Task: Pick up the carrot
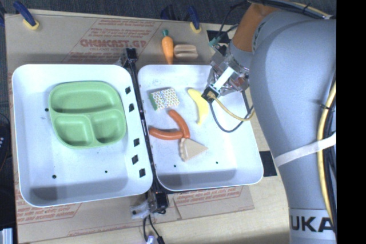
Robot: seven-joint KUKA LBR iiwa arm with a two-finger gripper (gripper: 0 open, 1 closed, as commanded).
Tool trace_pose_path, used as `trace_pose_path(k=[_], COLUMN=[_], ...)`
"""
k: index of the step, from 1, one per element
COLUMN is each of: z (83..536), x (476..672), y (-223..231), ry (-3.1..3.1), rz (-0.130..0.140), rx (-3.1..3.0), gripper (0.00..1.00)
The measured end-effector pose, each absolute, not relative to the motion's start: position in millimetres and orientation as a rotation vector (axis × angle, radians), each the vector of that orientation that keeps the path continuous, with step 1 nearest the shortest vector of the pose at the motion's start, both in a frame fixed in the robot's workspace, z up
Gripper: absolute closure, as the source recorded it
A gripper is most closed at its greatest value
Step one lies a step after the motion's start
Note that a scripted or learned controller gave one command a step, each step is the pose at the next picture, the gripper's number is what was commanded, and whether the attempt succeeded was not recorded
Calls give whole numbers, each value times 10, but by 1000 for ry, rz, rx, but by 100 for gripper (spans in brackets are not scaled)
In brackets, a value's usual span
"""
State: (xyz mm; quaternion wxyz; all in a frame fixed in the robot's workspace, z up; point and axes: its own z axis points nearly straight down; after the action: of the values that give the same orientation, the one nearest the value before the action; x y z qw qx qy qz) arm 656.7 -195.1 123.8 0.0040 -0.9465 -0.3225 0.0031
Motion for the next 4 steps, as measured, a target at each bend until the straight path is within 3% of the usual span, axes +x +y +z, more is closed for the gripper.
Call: trace_pose_path(k=[1, 2, 3, 4], z=[2409, 1660, 1667, 1368], x=[6377, 5861, 5863, 5072], y=[-2066, -1343, -1352, -1635], ry=[-1253, -1415, -1414, -1364], rz=[1, 8, 7, 7], rx=[-2880, -2798, -2801, -2825], gripper=[100, 100, 0, 0])
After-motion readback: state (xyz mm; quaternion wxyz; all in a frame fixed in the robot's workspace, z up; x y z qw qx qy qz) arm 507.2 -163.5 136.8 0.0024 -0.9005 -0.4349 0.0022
